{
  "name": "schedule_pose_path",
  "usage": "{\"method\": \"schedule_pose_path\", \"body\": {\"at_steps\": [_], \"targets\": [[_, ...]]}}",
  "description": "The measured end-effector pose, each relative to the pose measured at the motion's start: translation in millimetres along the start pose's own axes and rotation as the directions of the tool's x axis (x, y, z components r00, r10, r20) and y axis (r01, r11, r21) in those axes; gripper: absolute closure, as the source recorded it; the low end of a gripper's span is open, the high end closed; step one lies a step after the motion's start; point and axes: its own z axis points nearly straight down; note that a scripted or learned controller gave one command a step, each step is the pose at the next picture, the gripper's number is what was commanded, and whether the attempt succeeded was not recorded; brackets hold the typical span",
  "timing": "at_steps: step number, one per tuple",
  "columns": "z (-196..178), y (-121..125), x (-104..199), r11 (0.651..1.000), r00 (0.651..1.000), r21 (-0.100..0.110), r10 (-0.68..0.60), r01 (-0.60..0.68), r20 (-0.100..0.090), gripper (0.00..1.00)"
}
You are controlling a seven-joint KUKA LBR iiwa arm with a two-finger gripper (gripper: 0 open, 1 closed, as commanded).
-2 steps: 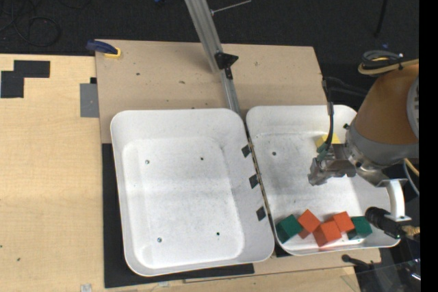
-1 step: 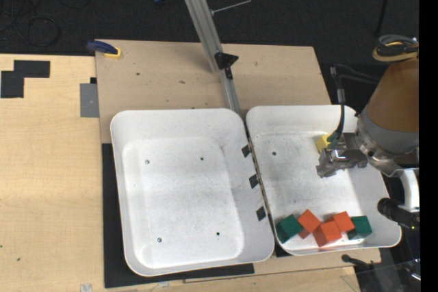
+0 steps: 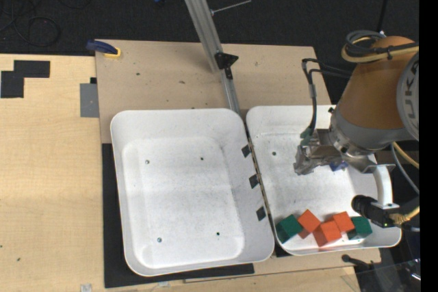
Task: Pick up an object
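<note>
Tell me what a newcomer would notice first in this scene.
The bulky grey and orange arm stands out first, reaching in from the right with its tool low over the right bin. Next comes the bright huddle of orange blocks and green blocks at that bin's near edge. The left bin looks bare white beside it.

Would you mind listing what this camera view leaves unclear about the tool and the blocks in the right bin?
- Tool: small and dark in the camera view, so its finger state is unreadable.
- Blue object: mostly hidden behind the tool and arm, identity unclear.
- Green block at the right bin corner: partly covered by the orange blocks and a black part.
</note>
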Motion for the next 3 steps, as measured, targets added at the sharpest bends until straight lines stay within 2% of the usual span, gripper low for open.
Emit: {"method": "schedule_pose_path", "body": {"at_steps": [1,3], "targets": [[4,11,40,1.000,1.000,0.002,0.002,-0.002,0.001,1.00],[6,27,148,1.000,1.000,0.002,0.000,0.000,0.000,1.00]]}}
